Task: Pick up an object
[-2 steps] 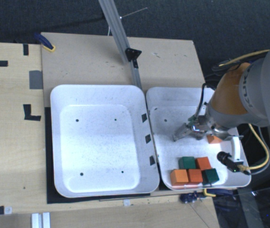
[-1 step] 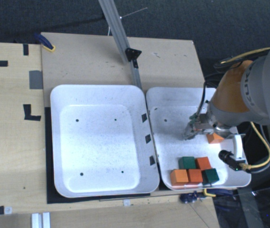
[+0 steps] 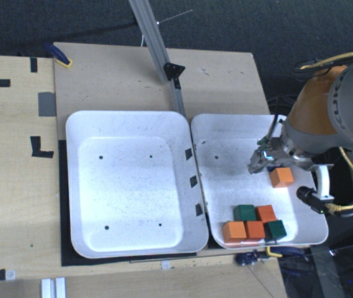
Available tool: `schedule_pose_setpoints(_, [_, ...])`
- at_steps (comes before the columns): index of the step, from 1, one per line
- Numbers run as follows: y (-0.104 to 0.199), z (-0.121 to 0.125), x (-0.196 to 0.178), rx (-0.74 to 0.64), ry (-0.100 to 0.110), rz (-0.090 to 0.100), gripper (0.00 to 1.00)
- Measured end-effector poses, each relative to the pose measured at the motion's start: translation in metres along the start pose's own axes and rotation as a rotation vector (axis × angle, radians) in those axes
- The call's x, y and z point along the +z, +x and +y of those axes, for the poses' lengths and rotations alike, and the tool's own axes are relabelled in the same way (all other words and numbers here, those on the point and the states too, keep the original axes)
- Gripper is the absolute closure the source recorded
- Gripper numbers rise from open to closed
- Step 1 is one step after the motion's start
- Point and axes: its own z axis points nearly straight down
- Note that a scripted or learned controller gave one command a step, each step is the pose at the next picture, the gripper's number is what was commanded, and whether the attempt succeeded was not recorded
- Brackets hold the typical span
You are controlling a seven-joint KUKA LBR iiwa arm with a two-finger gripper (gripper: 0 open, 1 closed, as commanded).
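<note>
My gripper point(image 3: 262, 159) hangs low over the right bin point(image 3: 226, 141), near its right-hand side. An orange block point(image 3: 281, 177) lies on its own just below and to the right of the gripper, close beside it; I see nothing held. Toward the bin's front edge sits a cluster of blocks: a dark green one point(image 3: 245, 212), an orange one point(image 3: 266, 213), two more orange ones point(image 3: 234, 230) point(image 3: 255, 230) and another green one point(image 3: 276, 229).
The left bin point(image 3: 77, 135) stands beside the right one, their rims meeting in the middle. A grey metal pole point(image 3: 154, 36) slants across the bench behind the bins. The arm's orange band point(image 3: 312, 107) reaches in from the right.
</note>
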Motion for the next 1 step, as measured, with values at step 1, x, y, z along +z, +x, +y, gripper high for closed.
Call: schedule_pose_setpoints(1, [-0.0018,-0.0092,-0.0531,0.0,-0.001,0.0,1.0])
